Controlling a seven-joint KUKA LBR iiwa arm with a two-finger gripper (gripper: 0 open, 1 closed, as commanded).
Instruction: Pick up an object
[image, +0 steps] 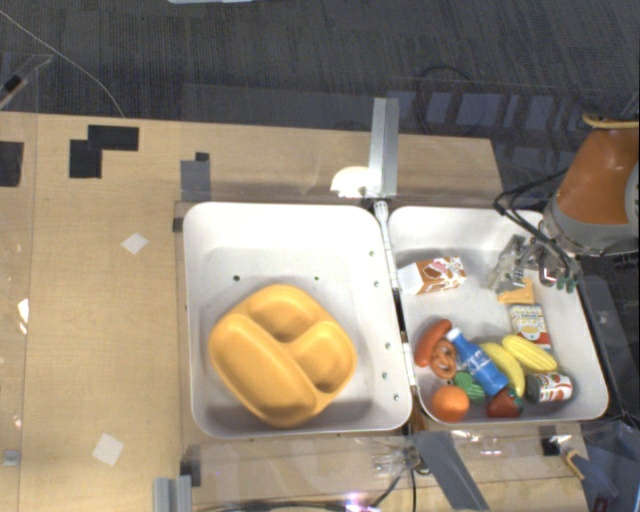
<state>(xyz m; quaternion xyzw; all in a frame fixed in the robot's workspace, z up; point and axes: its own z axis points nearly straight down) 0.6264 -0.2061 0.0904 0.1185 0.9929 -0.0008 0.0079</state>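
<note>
The two-finger metal gripper hovers low in the right white bin, just above a small flat orange cracker-like piece. This looks like the approach step (nothing is held). Next it must descend and close.

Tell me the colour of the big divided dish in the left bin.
Yellow-orange all over, seen plainly in the camera view: the divided dish.

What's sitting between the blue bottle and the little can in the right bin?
A yellow banana lies between the blue bottle and the can, seen in the camera view.
</note>
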